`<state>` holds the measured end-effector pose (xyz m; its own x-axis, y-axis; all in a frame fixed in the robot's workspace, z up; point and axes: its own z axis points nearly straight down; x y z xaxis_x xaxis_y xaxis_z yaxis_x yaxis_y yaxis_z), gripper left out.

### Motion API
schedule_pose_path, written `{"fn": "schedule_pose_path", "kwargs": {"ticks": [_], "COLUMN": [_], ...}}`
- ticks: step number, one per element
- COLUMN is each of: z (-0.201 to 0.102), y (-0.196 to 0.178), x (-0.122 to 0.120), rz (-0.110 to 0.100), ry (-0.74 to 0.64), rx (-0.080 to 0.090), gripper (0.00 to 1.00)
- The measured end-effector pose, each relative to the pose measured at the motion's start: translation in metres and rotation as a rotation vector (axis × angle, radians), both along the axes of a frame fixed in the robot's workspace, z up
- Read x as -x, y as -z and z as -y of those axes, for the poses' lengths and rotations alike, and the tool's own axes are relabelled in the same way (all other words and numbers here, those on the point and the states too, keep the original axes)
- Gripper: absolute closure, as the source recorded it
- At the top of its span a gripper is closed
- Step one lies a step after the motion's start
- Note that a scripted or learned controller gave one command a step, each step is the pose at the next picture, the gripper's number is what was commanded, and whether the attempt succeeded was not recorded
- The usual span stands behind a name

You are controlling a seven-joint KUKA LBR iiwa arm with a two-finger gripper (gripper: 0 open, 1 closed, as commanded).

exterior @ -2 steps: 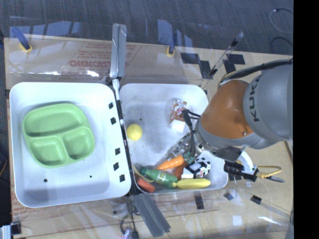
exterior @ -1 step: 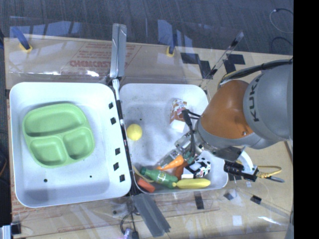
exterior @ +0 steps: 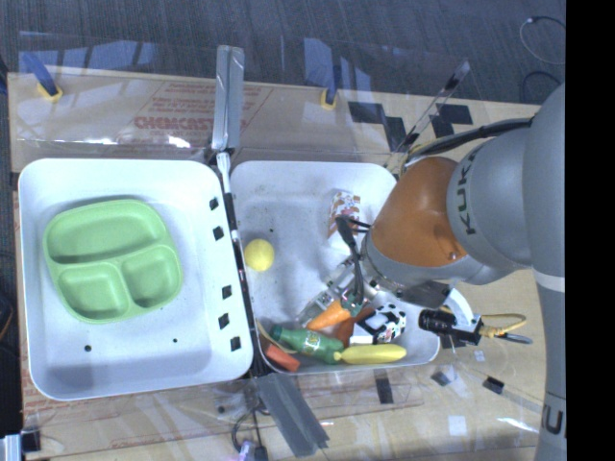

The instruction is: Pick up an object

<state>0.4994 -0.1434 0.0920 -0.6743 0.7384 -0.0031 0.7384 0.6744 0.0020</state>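
Pincer [exterior: 348,291] grip state unclear, low over glossy toy clutter, round yellow ball [exterior: 258,254] apart, smooth green tray [exterior: 112,257]

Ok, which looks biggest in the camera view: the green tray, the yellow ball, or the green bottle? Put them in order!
Largest to smallest, as they look:
1. Green divided tray, by far the biggest.
2. Green bottle, lying on its side among the clutter, partly hidden.
3. Yellow ball, the smallest.

Bins [exterior: 38,257] white. Divided tray [exterior: 113,257] pale green. Ball [exterior: 258,254] yellow, left of jaws. Bottle [exterior: 306,343] dark green with orange-yellow label, below jaws. Banana [exterior: 373,354] yellow. Carrot [exterior: 332,316] orange. Black-and-white spotted toy [exterior: 388,324]. Arm [exterior: 490,200] grey, band [exterior: 415,224] orange.
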Motion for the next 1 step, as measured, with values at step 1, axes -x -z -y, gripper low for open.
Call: {"fn": "schedule_pose_path", "kwargs": {"ticks": [1], "z": [-0.0006], "y": [-0.0097], "x": [-0.0002], "rz": [0.000], "ry": [-0.003], "rx": [0.000], "gripper": [1.00]}}
